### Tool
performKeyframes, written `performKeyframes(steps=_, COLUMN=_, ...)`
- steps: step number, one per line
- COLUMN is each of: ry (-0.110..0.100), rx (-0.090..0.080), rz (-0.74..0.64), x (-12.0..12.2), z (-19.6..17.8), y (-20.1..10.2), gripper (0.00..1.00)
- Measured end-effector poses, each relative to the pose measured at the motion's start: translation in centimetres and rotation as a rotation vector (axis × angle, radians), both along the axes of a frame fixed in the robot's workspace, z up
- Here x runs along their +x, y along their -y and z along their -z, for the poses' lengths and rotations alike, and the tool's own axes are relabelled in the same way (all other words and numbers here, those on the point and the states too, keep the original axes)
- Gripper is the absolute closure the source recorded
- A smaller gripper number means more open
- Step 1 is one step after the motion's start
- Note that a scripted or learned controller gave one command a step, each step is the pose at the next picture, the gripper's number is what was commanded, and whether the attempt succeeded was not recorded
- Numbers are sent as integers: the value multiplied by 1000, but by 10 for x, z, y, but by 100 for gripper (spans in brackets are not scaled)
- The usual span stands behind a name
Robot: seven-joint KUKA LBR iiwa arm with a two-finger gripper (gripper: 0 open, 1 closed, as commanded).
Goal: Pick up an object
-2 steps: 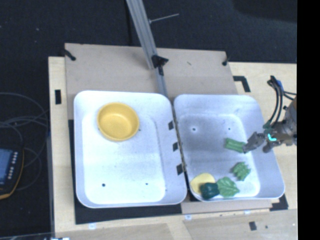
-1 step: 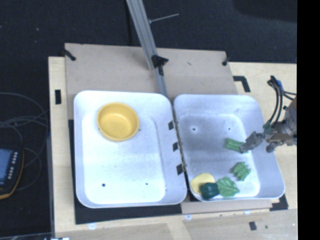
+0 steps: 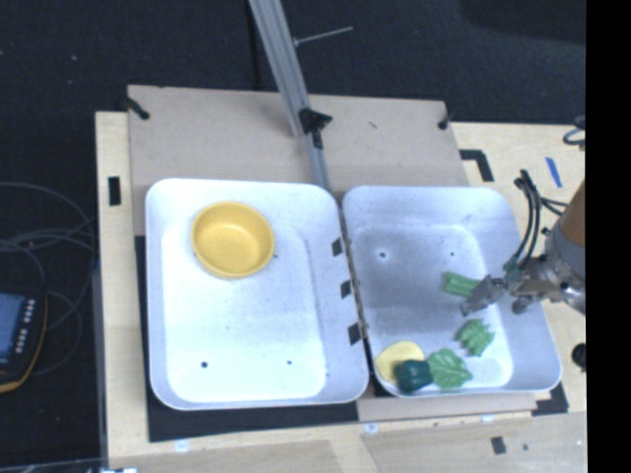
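A: Nearest the camera, a cluster is seen in the near corner of the right bin (image 3: 513, 227): a yellow piece (image 3: 396, 354), a dark green block (image 3: 413, 374) touching it, and a light green leafy piece (image 3: 450, 368) just beside the block. A smaller green piece (image 3: 476, 337) lies a little farther into that bin, and another green piece (image 3: 457, 285) lies beyond it, toward the bin's middle.

B: And the gripper?

A: The gripper (image 3: 479, 300) is seen inside the right bin, reaching in from its right wall, with its tip between the two upper green pieces and close to the farther one. Whether its fingers are spread or closed cannot be told; the tip is too small and dark. Nothing is seen held.

B: The left bin?

A: A yellow bowl (image 3: 233, 239) is seen upright in the far part of the left bin (image 3: 246, 363), well apart from the gripper.

B: Which step is in hand?

A: An approach to a grasp is judged to be under way, the likely target being the green piece beside the tip. For the next move, the tip would need to be centred over that piece, lowered to the bin floor, and closed on it before any lift.
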State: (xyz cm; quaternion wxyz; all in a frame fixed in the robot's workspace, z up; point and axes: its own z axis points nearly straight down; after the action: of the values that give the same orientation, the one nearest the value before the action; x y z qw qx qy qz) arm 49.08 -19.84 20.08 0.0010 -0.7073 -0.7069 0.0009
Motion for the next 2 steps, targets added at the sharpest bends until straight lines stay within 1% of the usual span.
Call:
performKeyframes(steps=1, ry=-2, rx=0, rz=0, x=6, z=59, y=3, gripper=0)
performKeyframes(steps=2, ry=2, rx=-1, rz=0, x=5, z=101, y=4, gripper=0)
